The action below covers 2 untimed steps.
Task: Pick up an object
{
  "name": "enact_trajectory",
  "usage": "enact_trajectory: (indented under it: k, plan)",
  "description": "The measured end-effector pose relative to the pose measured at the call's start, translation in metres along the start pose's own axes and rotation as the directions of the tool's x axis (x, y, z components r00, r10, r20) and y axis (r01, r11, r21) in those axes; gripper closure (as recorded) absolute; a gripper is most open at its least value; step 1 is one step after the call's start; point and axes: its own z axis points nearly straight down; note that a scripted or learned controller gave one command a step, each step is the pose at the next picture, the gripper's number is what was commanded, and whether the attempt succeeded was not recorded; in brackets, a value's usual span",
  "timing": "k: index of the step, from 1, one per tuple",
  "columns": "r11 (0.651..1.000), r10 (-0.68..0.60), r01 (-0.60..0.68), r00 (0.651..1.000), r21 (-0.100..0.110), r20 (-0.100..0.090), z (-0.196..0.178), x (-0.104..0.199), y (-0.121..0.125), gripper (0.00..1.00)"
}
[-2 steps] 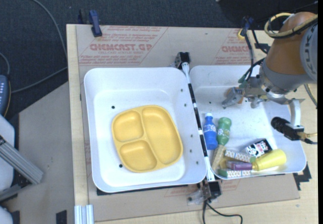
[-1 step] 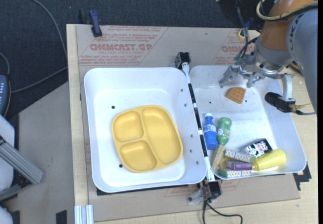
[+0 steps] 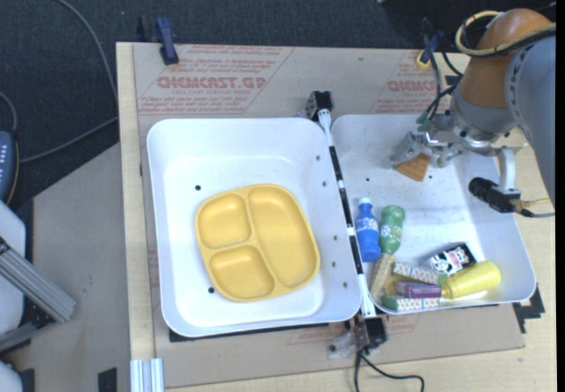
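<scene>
Bright even overhead light, soft faint shadows, mild glare on white bins [image 3: 168, 161], slightly soft focus

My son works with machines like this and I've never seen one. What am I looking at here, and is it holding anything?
This is one camera fixed above a bench, looking down at a slant. The grey robot arm with an orange band reaches in from the right. Its tool sits low over a small tan wedge-shaped object in the right shallow white bin; whether it grips it, I cannot tell. Nearer the front of that bin lie a blue bottle, a green bottle, a yellow bottle and small packets. The left white bin holds a yellow three-compartment plastic tray.
</scene>
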Motion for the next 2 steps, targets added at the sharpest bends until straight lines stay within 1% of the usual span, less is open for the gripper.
enact_trajectory:
  k: [1, 2]
  plan:
    - [1.0, -0.002, 0.002, 1.0, -0.005, 0.0, 0.0, 0.04, 0.016, 0.0]
    - [1.0, -0.001, 0.001, 1.0, -0.001, -0.001, 0.0, 0.064, 0.0, 0.0]
